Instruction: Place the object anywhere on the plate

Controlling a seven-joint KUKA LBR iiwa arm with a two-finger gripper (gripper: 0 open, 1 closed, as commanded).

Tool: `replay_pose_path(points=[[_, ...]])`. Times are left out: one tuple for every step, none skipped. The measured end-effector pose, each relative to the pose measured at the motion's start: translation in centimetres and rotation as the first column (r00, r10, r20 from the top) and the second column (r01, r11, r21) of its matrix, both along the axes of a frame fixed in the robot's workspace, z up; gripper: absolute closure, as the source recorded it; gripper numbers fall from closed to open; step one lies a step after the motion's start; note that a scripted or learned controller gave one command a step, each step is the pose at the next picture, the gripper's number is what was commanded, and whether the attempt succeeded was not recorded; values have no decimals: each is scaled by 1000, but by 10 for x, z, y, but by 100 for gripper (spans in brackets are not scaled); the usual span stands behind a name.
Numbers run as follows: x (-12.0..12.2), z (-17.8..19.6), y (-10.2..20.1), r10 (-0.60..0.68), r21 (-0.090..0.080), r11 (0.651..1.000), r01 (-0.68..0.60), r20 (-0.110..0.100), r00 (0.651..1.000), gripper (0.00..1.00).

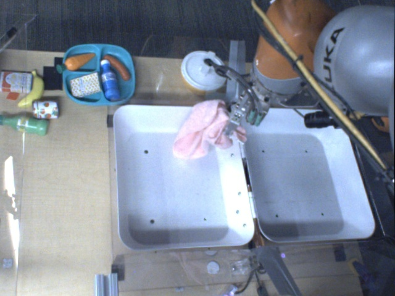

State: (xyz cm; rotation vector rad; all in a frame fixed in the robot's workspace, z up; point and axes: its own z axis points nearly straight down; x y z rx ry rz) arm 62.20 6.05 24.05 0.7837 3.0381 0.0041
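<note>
pink cloth [200,130] bunched up in the left bin [179,227], top right corner, spilling over the wall toward the right bin [308,227]. gripper [242,117] parked right at the cloth's right edge, looks like touching it. claw state: cannot tell, too hidden by wrist and fabric. no real plate inside that bin; closest candidates outside, a yellowish round dish [200,71] just above it and a blue divided tray [99,74] off its upper left. probably mid-grab, cloth lifted a bit for carrying. floppy, could slip.
</note>
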Motion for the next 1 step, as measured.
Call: replay_pose_path(points=[[-4, -10, 50, 390, -1, 921, -390, 2, 921, 100]])
